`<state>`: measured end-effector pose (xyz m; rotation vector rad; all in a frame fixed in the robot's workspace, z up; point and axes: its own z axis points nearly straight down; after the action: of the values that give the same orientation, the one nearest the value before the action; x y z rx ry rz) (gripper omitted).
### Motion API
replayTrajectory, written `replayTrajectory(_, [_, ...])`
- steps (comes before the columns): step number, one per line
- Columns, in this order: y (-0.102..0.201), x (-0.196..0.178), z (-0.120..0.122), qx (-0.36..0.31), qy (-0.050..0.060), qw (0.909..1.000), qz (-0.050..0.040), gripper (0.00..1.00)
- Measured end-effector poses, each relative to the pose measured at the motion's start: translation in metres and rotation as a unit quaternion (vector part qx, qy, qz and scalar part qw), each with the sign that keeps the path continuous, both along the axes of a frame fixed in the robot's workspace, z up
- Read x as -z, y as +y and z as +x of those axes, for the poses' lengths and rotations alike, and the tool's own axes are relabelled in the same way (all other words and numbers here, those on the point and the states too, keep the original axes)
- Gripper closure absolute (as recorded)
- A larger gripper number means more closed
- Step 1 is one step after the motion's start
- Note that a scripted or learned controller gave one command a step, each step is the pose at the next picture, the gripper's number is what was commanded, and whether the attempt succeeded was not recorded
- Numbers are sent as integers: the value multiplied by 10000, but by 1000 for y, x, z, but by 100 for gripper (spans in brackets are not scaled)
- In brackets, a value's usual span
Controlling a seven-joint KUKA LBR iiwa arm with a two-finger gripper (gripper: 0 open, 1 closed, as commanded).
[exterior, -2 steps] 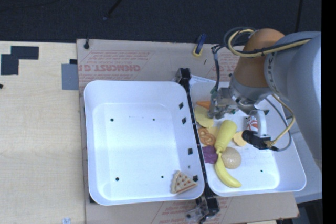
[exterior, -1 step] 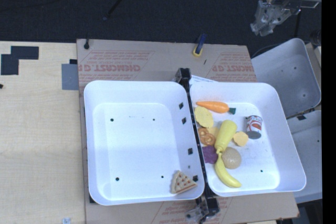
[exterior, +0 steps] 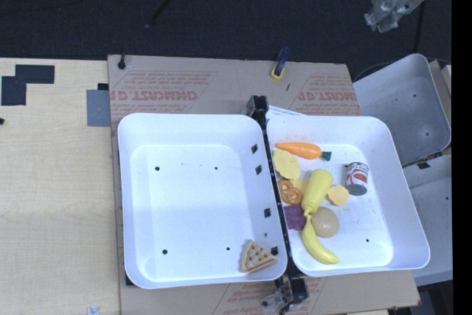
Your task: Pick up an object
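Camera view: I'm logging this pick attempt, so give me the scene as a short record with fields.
gripper: raised at upper right, off the bins
left bin: waffle wedge at near right corner
right bin: carrot, small can, banana, yellow bottle, potato, other toy food
held: nothing visible

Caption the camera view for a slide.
Gripper raised beyond the right bin of toy food; a waffle piece sits in the left bin.

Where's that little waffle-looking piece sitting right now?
The waffle piece lies alone in the left bin, in its near right corner, right beside the divider between the two bins.
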<state>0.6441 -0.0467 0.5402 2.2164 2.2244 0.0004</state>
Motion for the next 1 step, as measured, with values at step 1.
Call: replayTrajectory(1, [-131,14,-49,80,35,10000,-7,100])
